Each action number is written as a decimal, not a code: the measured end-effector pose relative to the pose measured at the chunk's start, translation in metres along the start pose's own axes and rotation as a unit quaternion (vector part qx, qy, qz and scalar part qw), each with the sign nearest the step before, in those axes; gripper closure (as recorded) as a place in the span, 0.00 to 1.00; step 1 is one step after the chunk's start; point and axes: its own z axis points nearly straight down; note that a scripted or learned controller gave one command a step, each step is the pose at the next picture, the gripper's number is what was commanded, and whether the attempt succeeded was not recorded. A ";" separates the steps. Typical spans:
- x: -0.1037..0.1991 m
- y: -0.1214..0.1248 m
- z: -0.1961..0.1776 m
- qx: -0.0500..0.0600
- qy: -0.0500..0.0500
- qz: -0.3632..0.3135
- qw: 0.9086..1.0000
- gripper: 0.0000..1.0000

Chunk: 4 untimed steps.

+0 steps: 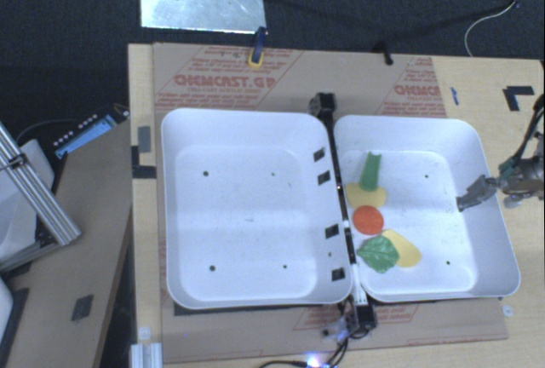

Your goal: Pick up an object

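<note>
1. Objects for picking lie in the right bin (490,187), clustered against its left wall: a green block (371,170), upright-ish, resting on a yellow piece (366,196).
2. Just below sits an orange-red round piece (368,220); below that a green leafy piece (378,254) overlaps another yellow piece (406,250).
3. Gripper (473,194) hovers at the right bin's right side, well apart from the cluster, holding nothing visible; open or closed, cannot tell.
4. Left bin (247,204) sits beside it, walls touching.
</note>
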 end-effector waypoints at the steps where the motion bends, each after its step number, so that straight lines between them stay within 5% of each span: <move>1: 0.064 -0.005 0.166 0.003 0.003 -0.002 1.000 0.00; 2: 0.059 -0.001 0.148 -0.003 0.000 0.000 1.000 1.00; 3: 0.195 0.000 0.016 -0.006 0.004 -0.007 1.000 1.00; 4: 0.223 0.009 -0.094 -0.006 0.001 -0.003 1.000 1.00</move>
